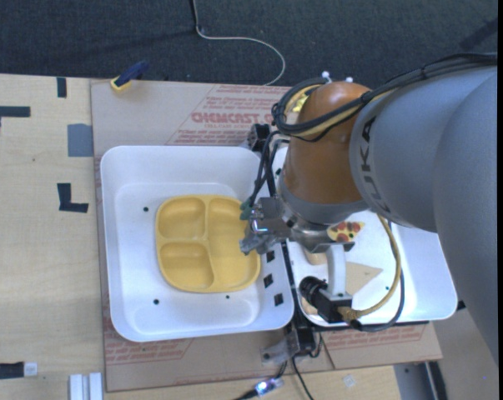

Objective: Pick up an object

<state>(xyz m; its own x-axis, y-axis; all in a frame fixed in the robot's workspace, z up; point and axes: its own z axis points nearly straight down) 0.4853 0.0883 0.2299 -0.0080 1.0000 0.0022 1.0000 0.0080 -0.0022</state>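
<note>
One yellow divided plate (203, 244) lies flat in the left bin (118, 223). It looks light, stiff, smooth plastic, likely slippery; its raised right rim is probably the best hold. At that rim sits the gripper (253, 227); whether it pinches the plate I cannot tell.

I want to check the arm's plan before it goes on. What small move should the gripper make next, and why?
Probably a short descent toward the yellow divided plate. The gripper sits over that plate's right edge in the left bin, and nothing is visible between its fingers, so the plate looks like the nearest thing to pick.
</note>
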